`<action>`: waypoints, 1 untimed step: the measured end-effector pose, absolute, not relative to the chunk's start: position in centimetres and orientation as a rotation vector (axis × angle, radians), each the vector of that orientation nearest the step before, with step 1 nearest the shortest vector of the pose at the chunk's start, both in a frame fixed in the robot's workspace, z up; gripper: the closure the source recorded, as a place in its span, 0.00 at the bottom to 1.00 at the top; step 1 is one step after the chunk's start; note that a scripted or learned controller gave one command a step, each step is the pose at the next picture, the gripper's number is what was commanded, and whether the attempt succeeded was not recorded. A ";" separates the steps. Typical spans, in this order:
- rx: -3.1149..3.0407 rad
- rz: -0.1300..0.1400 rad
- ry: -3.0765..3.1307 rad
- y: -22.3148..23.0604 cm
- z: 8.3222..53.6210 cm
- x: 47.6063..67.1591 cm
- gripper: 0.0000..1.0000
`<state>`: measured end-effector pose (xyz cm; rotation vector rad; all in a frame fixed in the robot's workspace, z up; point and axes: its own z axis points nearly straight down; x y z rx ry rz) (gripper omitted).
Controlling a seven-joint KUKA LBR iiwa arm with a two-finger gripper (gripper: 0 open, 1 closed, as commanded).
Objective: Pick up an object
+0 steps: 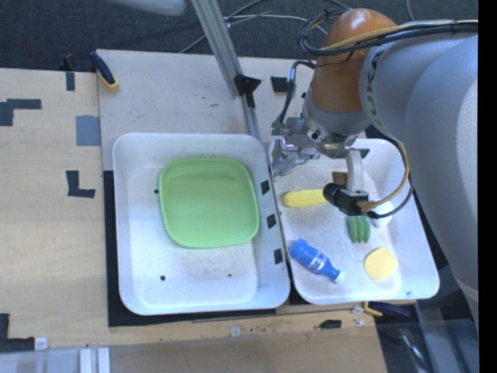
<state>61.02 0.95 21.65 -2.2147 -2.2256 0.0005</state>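
**Gripper over the right bin, nothing in hand**

The left bin (pixel 132 231) holds a single green plate (pixel 208 202), flat and roughly centred. Just past the divider, the right bin (pixel 411 274) carries the likely targets: a yellow corn-like piece (pixel 304 199) at its left side, a blue bottle (pixel 314 259) lying near the front, a green ridged item (pixel 358 228) in the middle, and a round yellow object (pixel 380 263) toward the front right.

The gripper (pixel 289 155) hangs at the far left corner of this bin, just beyond the corn piece; whether it is released or clenched cannot be told, and nothing visible sits in it. A good pick probably means centring over one object before descending, clear of the bin wall.
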 end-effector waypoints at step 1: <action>-2.216 0.000 -2.225 5.9 21.4 61.5 1.00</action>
